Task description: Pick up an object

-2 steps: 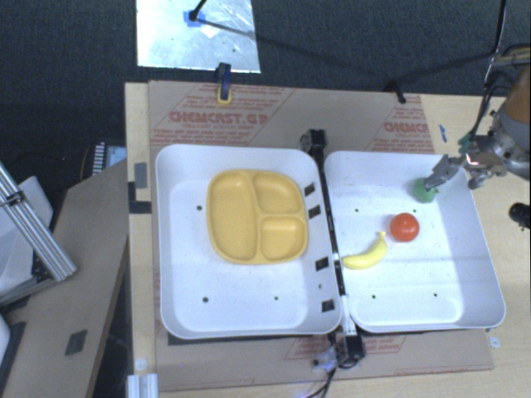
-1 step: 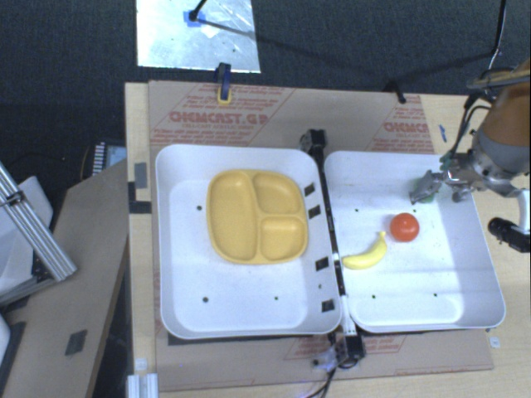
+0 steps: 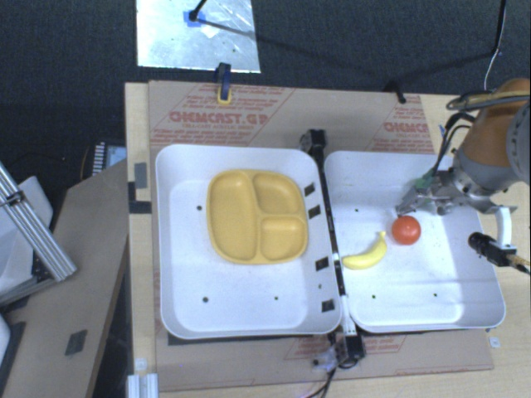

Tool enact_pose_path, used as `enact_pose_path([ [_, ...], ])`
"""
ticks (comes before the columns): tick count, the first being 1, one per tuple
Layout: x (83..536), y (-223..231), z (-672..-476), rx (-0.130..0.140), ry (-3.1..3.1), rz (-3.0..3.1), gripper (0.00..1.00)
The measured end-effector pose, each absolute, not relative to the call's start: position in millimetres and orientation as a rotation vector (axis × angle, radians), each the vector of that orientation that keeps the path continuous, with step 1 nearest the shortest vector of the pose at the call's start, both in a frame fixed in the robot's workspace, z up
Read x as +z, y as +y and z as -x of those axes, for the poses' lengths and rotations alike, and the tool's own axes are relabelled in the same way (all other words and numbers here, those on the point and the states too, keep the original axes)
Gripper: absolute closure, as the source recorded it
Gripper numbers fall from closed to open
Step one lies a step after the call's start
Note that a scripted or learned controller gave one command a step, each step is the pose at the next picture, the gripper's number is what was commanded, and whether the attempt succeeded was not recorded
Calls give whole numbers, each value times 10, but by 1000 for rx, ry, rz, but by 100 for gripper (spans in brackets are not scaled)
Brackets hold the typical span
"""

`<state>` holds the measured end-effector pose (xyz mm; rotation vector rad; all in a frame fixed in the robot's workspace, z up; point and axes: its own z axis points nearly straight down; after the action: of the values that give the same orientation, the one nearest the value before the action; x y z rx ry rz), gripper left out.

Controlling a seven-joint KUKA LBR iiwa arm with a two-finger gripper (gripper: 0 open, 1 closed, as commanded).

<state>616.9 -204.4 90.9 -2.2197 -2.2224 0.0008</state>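
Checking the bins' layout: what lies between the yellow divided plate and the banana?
In the camera view, bare white floor of the left bin, then the black seam where the two bins meet, separate the yellow plate from the banana.

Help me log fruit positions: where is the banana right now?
In the camera view, the banana lies in the right bin, near its left wall, just left of and below the red tomato.
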Motion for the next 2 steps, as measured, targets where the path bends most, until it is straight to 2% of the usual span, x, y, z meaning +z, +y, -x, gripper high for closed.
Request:
enact_pose_path([
  [1,1052,-2050,-6180,-2,-2225,2223,100],
  [2,1694,-2042,-6248,-6,-2232,2222,100],
])
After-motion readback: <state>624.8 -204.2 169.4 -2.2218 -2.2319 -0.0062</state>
